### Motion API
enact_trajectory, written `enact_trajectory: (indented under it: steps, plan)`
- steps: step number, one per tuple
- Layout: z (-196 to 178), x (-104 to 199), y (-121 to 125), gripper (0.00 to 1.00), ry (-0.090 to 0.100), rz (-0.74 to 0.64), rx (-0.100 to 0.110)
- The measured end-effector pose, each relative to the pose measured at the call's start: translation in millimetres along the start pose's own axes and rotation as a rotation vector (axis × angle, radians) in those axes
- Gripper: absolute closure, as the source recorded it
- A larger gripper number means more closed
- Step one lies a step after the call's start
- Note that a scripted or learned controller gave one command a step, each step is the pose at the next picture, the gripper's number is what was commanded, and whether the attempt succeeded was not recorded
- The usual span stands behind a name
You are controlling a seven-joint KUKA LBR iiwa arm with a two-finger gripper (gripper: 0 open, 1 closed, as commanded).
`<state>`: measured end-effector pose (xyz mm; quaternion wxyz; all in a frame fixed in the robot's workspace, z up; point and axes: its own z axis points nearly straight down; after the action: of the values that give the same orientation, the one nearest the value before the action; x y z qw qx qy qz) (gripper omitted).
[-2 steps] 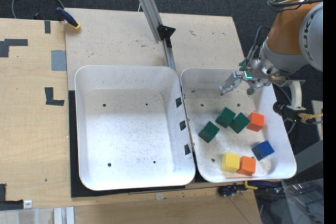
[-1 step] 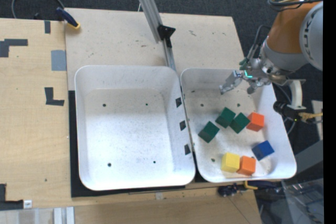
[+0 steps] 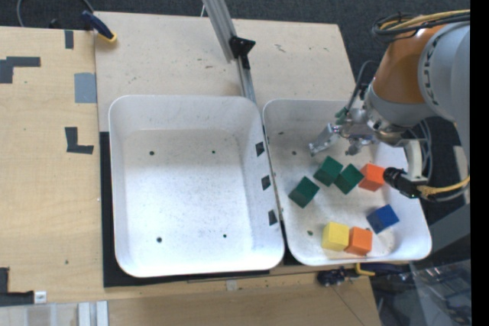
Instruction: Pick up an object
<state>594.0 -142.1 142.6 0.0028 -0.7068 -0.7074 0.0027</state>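
Several small blocks lie in the right bin (image 3: 306,118). Three green blocks (image 3: 328,170) cluster near its middle, with an orange block (image 3: 372,176) just right of them. A blue block (image 3: 382,218) sits lower right. A yellow block (image 3: 335,236) and a second orange block (image 3: 359,240) rest side by side near the front rim. My gripper (image 3: 334,149) hangs over the right bin, just above and behind the green cluster. It is open, with nothing between its fingers.
The left bin (image 3: 122,164) sits beside the right one, sharing a middle wall. A slanted metal rail (image 3: 218,4) crosses the bench behind the bins. Yellow and black cables (image 3: 424,191) trail along the arm at the right bin's edge.
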Motion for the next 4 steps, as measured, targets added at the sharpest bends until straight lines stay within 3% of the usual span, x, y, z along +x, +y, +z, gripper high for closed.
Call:
enact_trajectory:
  steps: [1,2,4]
  plan:
    - [54,1,-1,0.00,0.000,-0.001,-0.001]
    - [41,1,0,1.00,0.000,-0.002,-0.004]
    - [-46,-2,4,1.00,-0.001,0.000,-0.012]
